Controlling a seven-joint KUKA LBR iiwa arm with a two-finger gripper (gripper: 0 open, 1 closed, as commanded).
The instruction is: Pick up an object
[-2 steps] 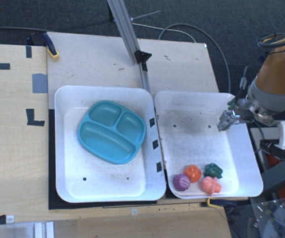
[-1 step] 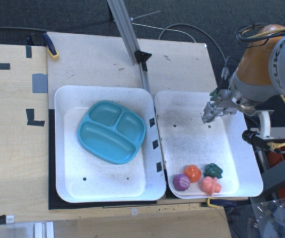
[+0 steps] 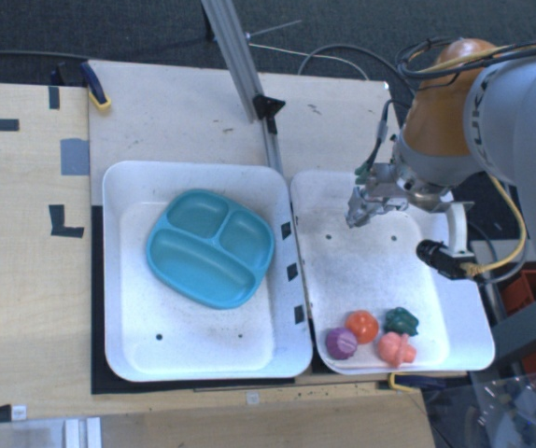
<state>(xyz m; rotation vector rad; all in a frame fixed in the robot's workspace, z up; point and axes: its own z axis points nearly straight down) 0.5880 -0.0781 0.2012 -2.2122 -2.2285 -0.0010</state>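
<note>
blue divided plate [image 3: 211, 247] fills the left bin [image 3: 123, 339], toys [image 3: 376, 335] right.

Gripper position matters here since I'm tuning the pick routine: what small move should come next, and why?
Probably a move toward the near end of the right bin. The gripper hangs over that bin's far end with nothing under it, while the four small items cluster at the near end: an orange ball, a purple ball, a pink piece and a dark green piece.
</note>
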